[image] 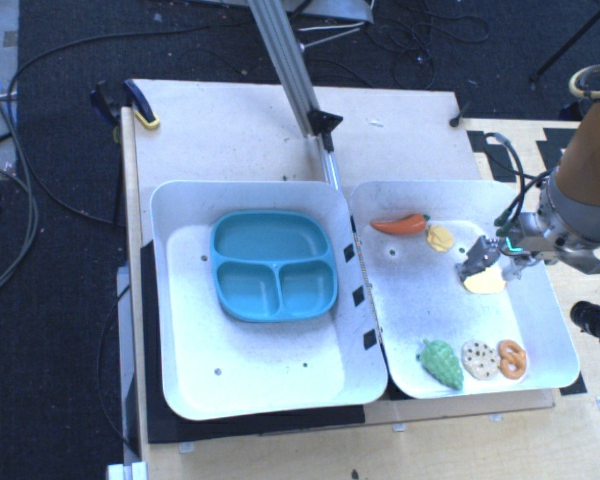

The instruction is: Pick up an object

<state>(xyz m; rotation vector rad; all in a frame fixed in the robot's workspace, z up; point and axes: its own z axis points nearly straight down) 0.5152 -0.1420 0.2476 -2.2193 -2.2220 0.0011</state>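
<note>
Claw [480, 261] low in right white bin [540, 318], touching pale yellow wedge-shaped piece [485, 282]; grip state unclear. Orange carrot [400, 225] farther left.

You're looking at a robotics lab — loose black cables [50, 198] trail over dark carpet [40, 368], beside a plain plywood bench [280, 133].
</note>
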